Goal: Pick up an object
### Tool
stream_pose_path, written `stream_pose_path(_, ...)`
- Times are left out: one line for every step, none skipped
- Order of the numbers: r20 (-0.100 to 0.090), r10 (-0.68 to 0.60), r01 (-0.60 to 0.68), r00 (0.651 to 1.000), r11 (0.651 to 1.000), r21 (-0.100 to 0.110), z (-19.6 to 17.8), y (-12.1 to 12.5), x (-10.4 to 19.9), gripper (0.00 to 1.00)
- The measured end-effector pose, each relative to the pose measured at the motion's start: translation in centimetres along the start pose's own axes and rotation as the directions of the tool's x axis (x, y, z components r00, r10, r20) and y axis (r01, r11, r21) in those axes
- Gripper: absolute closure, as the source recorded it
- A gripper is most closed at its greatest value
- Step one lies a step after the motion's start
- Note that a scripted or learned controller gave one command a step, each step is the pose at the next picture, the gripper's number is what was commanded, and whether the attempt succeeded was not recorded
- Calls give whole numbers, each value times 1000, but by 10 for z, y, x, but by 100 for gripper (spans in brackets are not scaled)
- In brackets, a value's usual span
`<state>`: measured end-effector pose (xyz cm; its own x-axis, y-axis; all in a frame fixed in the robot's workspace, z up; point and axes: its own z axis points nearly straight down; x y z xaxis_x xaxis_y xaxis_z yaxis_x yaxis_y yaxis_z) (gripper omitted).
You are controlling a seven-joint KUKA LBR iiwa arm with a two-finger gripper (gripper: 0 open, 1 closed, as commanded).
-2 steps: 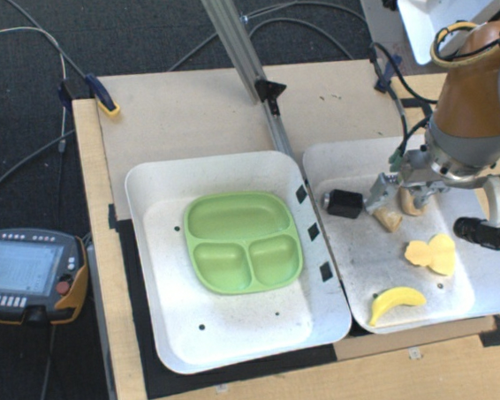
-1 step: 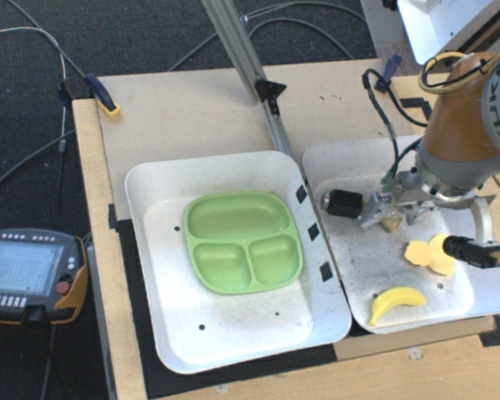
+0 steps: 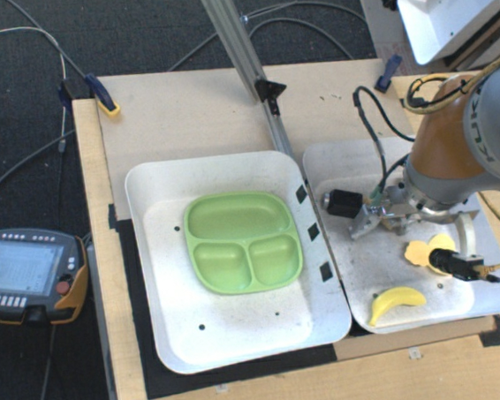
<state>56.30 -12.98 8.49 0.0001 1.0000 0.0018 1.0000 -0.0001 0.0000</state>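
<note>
Reaching in from the right, my grey arm [image 3: 479, 139] with its orange band hangs over the right-hand white bin [image 3: 353, 162], wrist bent down toward the bin floor. Under everything lies the pale wooden bench [image 3: 179, 113], with the two shallow bins side by side on it and a metal post [image 3: 238, 40] slanting up from between them.

The left bin [image 3: 171, 336] carries a green divided plate [image 3: 241, 242], three compartments showing, lying flat near its middle. I see nothing in those compartments.

Off the bench to the left, on dark carpet, sits the teach pendant [image 3: 27, 276] with its lit screen.

Next comes my pincer [image 3: 430, 220], low over the middle of the right bin; my own wrist covers the fingers from above, so I cannot tell whether they stand wide or narrow, nor whether anything sits between them.

A yellow banana [image 3: 397, 301] lies on the bin floor near the front wall, apart from my wrist. Just beside my wrist, to the front, rests a smaller yellow object [image 3: 422, 250], partly covered by a black piece, its kind unclear. Two blue clamps [image 3: 101, 95] grip the bench's far edge.
</note>
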Motion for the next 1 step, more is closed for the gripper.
stream_pose_path(5, 1, -1, 1000, 1000, -7, -14, 2, -2, 100)
